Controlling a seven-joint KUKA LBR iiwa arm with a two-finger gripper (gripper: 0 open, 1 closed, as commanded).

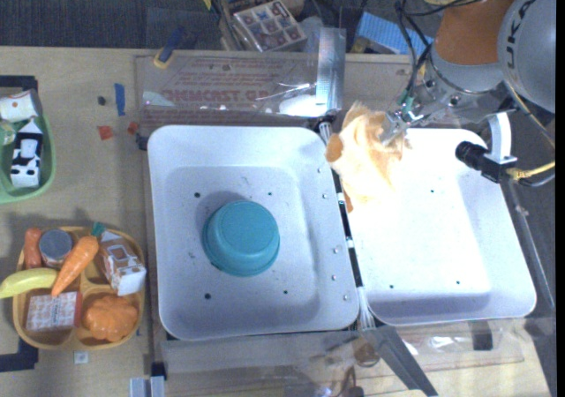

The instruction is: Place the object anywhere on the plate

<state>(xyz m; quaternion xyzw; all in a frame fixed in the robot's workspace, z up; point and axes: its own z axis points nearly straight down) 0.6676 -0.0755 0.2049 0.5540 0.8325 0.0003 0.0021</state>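
Camera view: orange object between 2 bins.

Matt teal plate; smooth white bins, probably plastic; wooden bench.

Tool at right bin's far-left corner, blurred orange-yellow object at its tip. Teal plate in left bin.

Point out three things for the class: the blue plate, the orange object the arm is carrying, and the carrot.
blue plate (242, 237), camera view, centre of its upturned base, in the left bin.
orange object (364, 153), camera view, middle of its blurred body.
carrot (76, 264), camera view, mid-length of its orange body.
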